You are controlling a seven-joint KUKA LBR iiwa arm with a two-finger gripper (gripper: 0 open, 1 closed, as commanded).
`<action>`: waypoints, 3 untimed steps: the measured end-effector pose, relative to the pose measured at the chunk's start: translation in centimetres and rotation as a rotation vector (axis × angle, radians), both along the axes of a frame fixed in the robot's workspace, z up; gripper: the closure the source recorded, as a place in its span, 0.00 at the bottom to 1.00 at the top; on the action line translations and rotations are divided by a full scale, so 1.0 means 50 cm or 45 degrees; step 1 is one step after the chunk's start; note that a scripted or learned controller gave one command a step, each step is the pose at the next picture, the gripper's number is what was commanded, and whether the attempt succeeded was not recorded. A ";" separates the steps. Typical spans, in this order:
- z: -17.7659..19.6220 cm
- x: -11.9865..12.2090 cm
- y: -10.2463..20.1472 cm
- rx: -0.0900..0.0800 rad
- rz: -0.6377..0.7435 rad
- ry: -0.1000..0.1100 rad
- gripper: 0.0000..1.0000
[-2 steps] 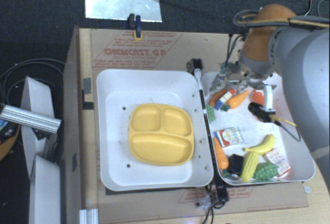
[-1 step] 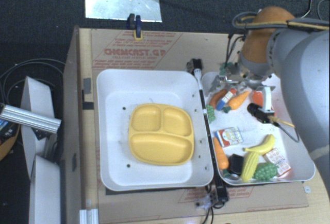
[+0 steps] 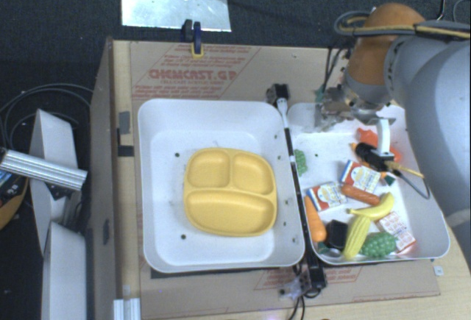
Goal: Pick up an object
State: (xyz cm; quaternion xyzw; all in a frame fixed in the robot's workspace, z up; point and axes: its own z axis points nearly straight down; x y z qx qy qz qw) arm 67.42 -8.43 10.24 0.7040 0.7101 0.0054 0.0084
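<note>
Toy food items are heaped in the right bin (image 3: pixel 329 153), and none of them is seen in the gripper (image 3: pixel 333 114). The gripper is held over the far left corner of that bin, and whether it is spread or closed cannot be told from this slant.

Nearest to the gripper, a small green piece (image 3: pixel 299 162) is seen below it and slightly to its left, against the bin's left wall. An orange piece (image 3: pixel 366 137) lies just to its right. Further toward the near edge from the gripper, two small printed cartons (image 3: pixel 328 196) (image 3: pixel 364 178) are found with an orange sausage (image 3: pixel 361 195) between them. A banana (image 3: pixel 376 209) is laid across the top of a corn cob (image 3: pixel 357 235).

At the left of the corn cob a black block (image 3: pixel 337 234) is lodged, and a carrot (image 3: pixel 315 222) is set along the left wall. A green bunch of grapes (image 3: pixel 377 245) and a third carton (image 3: pixel 397 227) are placed at the near edge, well apart from the gripper.

To the gripper's left, the left bin (image 3: pixel 165 164) is occupied by a yellow divided plate (image 3: pixel 229 190).
</note>
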 end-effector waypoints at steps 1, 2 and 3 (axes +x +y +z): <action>0.108 -0.089 -0.159 0.002 -0.009 0.020 1.00; 0.106 -0.088 -0.156 0.004 -0.008 0.021 0.00; -0.037 -0.150 -0.156 0.006 -0.009 0.024 0.00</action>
